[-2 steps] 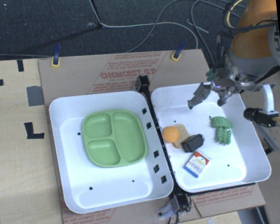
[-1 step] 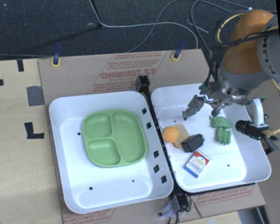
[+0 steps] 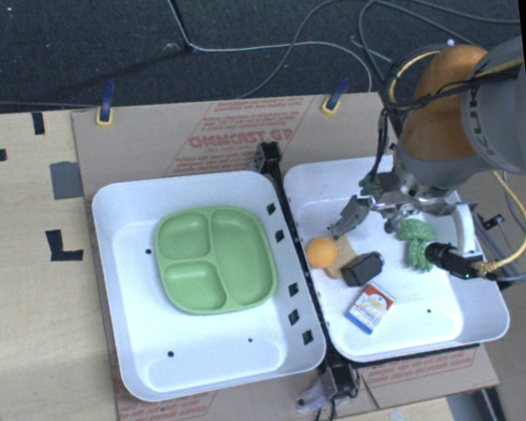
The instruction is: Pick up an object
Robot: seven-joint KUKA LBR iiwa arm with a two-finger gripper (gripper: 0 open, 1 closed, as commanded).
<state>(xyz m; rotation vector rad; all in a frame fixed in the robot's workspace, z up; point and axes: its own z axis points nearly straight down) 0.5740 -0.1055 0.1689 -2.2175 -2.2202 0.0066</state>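
Observation:
Several small objects lie in the right bin [image 3: 465, 323]. An orange ball [image 3: 321, 251] rests by the bin's left wall, and a small black block [image 3: 362, 267] lies just to its right. A blue, white and red packet [image 3: 369, 310] lies nearer the front. A green leafy toy [image 3: 416, 240] sits toward the right. My gripper [image 3: 377, 211] hangs over the middle of this bin, between the ball and the green toy, under the orange wrist band [image 3: 440, 109]. I see nothing held in it.
The left bin [image 3: 126, 296] holds a green divided plate [image 3: 217, 259]. A black divider [image 3: 291, 249] runs between the bins. Cables loop from the arm over the right bin's right side [image 3: 517, 242]. Cardboard and a wooden bench surround the bins.

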